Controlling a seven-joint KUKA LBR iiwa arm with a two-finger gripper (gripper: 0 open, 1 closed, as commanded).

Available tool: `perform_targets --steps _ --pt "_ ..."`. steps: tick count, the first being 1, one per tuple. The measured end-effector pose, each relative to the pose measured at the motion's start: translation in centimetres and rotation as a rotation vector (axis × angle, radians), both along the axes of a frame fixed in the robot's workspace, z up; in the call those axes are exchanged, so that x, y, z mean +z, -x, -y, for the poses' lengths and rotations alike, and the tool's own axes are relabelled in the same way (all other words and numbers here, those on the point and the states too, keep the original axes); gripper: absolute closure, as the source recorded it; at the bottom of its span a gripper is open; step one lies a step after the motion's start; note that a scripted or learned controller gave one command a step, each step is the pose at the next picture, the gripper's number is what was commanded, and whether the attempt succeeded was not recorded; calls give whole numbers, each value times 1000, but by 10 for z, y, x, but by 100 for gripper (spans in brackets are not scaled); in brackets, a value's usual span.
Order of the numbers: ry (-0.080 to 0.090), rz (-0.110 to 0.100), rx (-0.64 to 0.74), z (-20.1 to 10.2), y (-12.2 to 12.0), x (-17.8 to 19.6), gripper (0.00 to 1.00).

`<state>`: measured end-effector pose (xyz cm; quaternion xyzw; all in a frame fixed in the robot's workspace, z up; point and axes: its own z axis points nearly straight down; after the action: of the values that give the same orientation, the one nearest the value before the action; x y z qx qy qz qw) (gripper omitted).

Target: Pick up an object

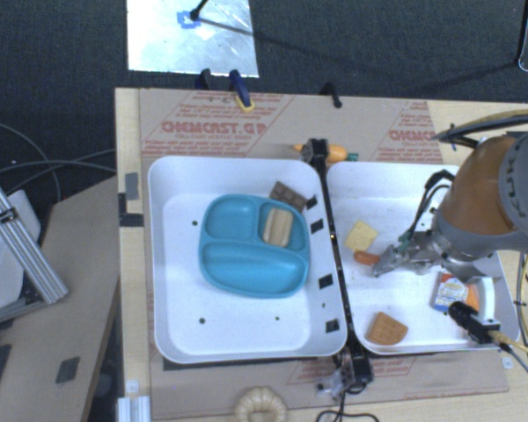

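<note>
White plastic forms the two shallow bins we see side by side on a brown cardboard sheet [246, 117] printed in red with "CHEMCAST GP", readable at upper left and partly again at upper right. In the left bin [180, 323] lies a blue divided plastic tray [246, 266], and in its upper right compartment rests a tan, rounded block [278, 227]; just beyond the tray's upper right edge sits a small dark brown rectangular piece [289, 194] on the bin floor. In the right bin [396, 178] we find a pale yellow square slice [362, 235], a small orange-red stick [364, 258] just below it, a round brown waffle-like biscuit [386, 329] near the front wall, and a small blue, white and orange packet [449, 292] at the right, whose print is too small for us to read. The grey arm with its orange band [475, 196] reaches in from the right, and its gripper [389, 260] hangs low over the right bin, pointing left, with its tip just beside the orange-red stick. We cannot tell from here how the gripper is set, and nothing shows gripped in it. A small orange object [334, 154] sits at the bins' far junction, behind a black clip [317, 150].
</note>
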<state>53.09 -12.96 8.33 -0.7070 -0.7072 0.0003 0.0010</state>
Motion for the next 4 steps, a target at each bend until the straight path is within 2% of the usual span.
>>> perform_targets --steps 1,2,3,4 --pt "1 4 0 1 -1 12 100" --pt "3 8 3 8 -10 62 100" --pt "2 8 4 1 -5 112 100" --pt "2 7 4 1 -7 143 100"
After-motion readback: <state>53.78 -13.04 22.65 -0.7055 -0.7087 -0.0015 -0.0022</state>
